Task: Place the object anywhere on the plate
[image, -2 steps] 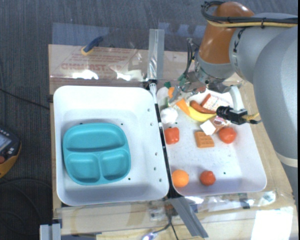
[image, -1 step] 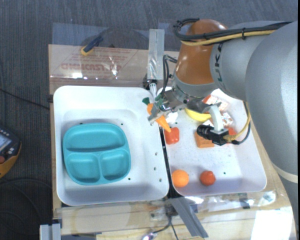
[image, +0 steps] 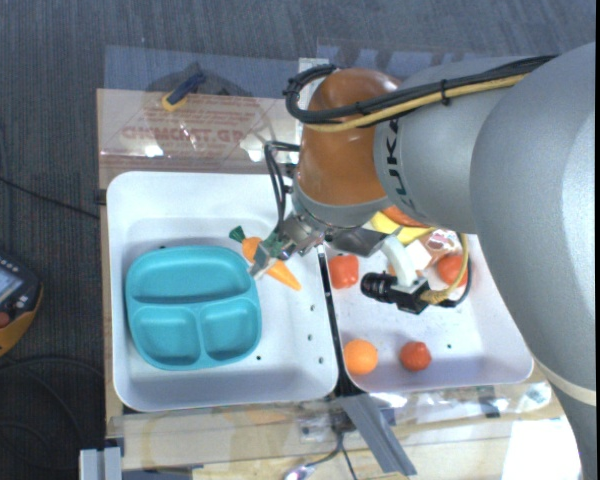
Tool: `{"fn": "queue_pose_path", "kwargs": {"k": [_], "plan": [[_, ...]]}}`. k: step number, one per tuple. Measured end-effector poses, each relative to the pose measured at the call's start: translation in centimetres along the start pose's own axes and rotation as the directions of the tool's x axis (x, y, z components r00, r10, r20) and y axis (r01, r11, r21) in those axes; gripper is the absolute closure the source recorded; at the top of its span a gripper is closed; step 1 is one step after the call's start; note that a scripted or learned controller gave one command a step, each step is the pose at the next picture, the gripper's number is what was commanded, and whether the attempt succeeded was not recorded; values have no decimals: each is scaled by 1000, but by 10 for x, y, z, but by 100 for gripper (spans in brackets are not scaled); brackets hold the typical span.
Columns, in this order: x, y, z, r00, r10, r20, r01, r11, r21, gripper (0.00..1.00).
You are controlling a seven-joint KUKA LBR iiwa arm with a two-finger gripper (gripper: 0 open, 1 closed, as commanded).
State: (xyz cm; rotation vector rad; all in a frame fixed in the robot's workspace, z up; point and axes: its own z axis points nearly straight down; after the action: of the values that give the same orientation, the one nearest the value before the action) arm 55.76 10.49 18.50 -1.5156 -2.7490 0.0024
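While the grey arm with its orange band reaches in over the 2 shallow white bins, its 2-finger gripper is clamped around the small orange toy carrot with a green top. That carrot hangs just beside the upper right corner of the teal 3-compartment plastic plate in the left bin. An orange ball and a red ball lie in the right bin.

Single fixed cam above the desk, angled down at a slant. Both white bins in frame side by side: left bin, right bin. Arm enters from frame right, close to the lens, blocking much of the right bin.
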Motion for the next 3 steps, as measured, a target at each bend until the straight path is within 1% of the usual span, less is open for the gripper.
{"fn": "queue_pose_path", "kwargs": {"k": [1, 2, 3], "plan": [[51, -24, -54, 991, -133, 1, 133, 991, 0, 100], [51, -24, -54, 991, -133, 1, 133, 991, 0, 0], [47, 37, -272, 990, -141, 4, 141, 990, -2, 0]]}}
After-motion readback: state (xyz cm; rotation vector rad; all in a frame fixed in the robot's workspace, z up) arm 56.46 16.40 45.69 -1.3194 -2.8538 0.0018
